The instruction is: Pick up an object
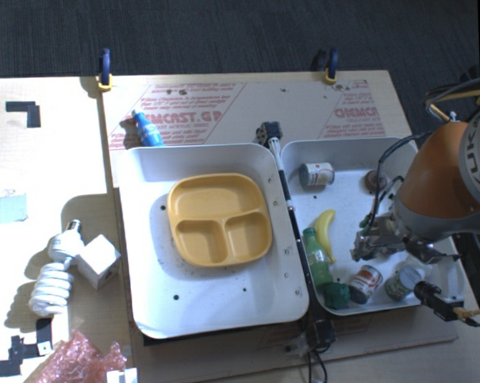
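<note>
Here the gripper (375,244) hangs low in the right bin (346,160), just right of the banana (324,231) and above a small can (365,283). I cannot tell how its jaws stand.

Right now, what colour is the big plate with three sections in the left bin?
The divided plastic plate is yellow, seen best in the camera view.
</note>
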`<move>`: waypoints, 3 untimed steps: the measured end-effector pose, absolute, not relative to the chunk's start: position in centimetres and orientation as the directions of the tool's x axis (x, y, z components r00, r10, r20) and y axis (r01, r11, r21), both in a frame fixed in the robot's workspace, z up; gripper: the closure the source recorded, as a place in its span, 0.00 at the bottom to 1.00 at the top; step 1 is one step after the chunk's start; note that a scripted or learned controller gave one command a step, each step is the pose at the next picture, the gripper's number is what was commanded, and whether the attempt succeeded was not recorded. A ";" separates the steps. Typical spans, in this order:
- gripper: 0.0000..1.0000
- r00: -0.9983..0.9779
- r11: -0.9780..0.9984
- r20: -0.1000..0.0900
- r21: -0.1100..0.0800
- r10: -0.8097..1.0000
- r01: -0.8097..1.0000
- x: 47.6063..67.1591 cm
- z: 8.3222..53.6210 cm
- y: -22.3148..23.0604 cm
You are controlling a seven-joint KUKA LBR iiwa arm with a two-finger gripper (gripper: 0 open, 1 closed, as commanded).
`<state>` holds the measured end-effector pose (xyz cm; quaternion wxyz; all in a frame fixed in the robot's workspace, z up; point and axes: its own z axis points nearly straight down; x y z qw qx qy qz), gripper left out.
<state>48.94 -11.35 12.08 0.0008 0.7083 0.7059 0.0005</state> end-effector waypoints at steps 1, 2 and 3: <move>1.00 -0.002 0.002 -0.001 0.000 1.000 1.000 58.7 19.2 -9.2; 1.00 -0.002 0.002 -0.002 0.001 1.000 1.000 64.3 25.5 -10.9; 0.00 -0.002 0.002 -0.002 0.000 1.000 1.000 64.3 25.5 -10.9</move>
